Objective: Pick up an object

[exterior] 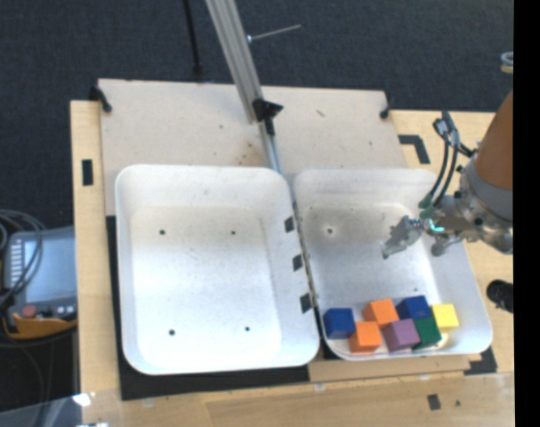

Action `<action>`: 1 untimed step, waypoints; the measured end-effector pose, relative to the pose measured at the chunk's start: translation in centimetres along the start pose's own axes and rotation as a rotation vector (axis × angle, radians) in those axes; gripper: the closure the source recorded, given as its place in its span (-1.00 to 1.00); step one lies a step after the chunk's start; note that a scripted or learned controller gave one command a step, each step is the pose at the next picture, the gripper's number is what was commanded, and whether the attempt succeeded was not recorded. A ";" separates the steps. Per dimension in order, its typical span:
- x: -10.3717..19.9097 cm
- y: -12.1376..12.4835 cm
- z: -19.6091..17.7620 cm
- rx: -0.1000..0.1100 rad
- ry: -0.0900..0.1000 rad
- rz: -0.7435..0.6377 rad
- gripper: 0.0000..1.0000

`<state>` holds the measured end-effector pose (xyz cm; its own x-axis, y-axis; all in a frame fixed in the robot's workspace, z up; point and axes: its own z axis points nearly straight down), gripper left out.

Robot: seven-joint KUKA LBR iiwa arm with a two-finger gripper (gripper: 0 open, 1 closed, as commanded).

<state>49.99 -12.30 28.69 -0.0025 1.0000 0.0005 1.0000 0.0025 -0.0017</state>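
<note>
Several small coloured blocks lie clustered at the near end of the right bin [341,203]: a blue block [339,321], an orange block [382,310], a second blue block [415,307], a yellow block [445,316], another orange block [366,335], a purple block [399,334] and a green block [427,330]. My gripper [416,246] hangs over the middle right of that bin, farther back than the blocks and apart from them. Its fingers are spread open with nothing between them.
The left bin [207,194] sits beside the right one, their rims meeting at a divider with black clips [298,261]. A slanted aluminium rail [238,52] rises behind the bins. A control pendant [38,278] lies off the bench's left edge.
</note>
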 end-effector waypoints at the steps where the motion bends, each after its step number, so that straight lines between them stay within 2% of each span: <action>1: 0.0 0.1 -0.2 -0.005 -0.001 0.003 -1.00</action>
<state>50.04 -12.33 28.87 0.0007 1.0000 -0.0007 1.0000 -0.0007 0.0030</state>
